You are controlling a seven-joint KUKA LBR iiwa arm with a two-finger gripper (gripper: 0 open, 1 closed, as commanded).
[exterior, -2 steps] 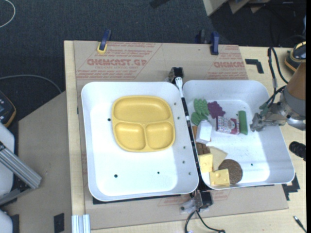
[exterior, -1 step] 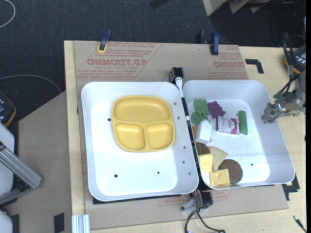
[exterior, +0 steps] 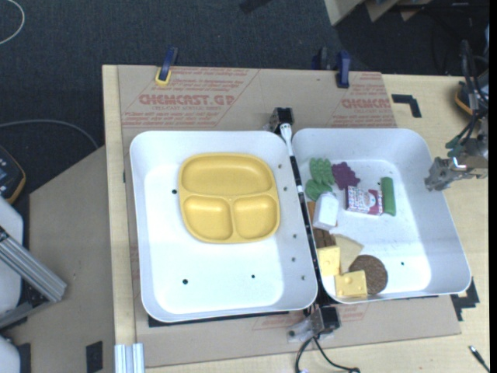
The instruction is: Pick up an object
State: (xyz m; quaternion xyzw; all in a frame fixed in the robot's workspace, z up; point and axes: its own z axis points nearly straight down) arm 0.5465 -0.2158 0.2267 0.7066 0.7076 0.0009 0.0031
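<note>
Claw (exterior: 439,174) at right edge of frame, just outside the right bin's (exterior: 435,216) right wall, hanging over the rim area. Fingers too small and blurred here; cannot tell whether spread or pressed together. Nothing visible between them.

Candidate objects all lie in the right bin, crowded toward its left half. Upper centre: green leafy piece (exterior: 319,179), purple piece (exterior: 344,174), a red-and-white packet (exterior: 363,200) touching a green stick (exterior: 387,195). Below these, against the left wall: white block (exterior: 325,210), pale wedge (exterior: 345,249), yellow block (exterior: 328,261), and at the bottom a brown disc (exterior: 375,272) with a yellow cheese-like piece (exterior: 351,284) overlapping it.

Left bin (exterior: 155,231) holds a yellow divided tray (exterior: 230,196), upper centre of that bin.

Task judged not started: no object lifted, claw well apart from the cluster.

Risks from here:
- Descent at present position would strike the bin wall or bare floor, not an object.
- Cluster is tight; closing on one item may nudge or catch a neighbour, especially packet and stick.
- Flat items, such as disc and wedge, offer little for fingers to bite.
- Pieces hard against the left wall leave no room for one finger.
</note>
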